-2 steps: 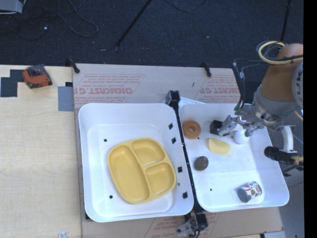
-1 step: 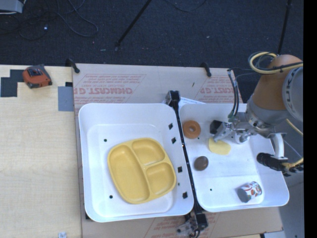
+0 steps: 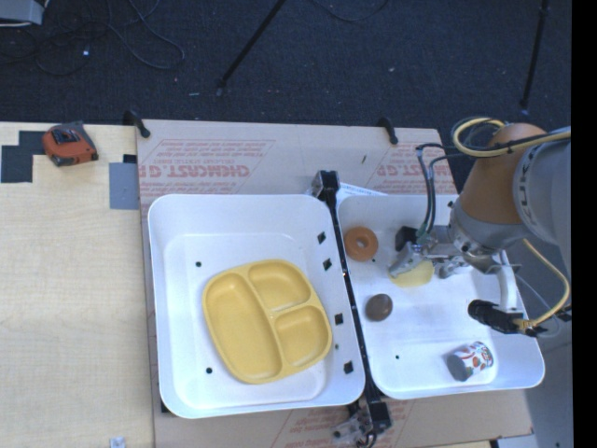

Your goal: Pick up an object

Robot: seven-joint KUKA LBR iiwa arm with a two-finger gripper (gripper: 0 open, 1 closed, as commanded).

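In the right bin lie an orange-brown ring like a doughnut, a small brown ball, a pale yellow piece and a small can with a red and white label. My gripper is low in the upper middle of this bin, directly over the yellow piece and touching or nearly touching it. Part of that piece is hidden under the gripper. The ring lies to its left, the ball below and to the left.
The left bin holds a yellow divided plate. A black divider runs between the bins. An orange tape measure lies on the wooden bench at the far left. Cables loop around the arm's wrist.
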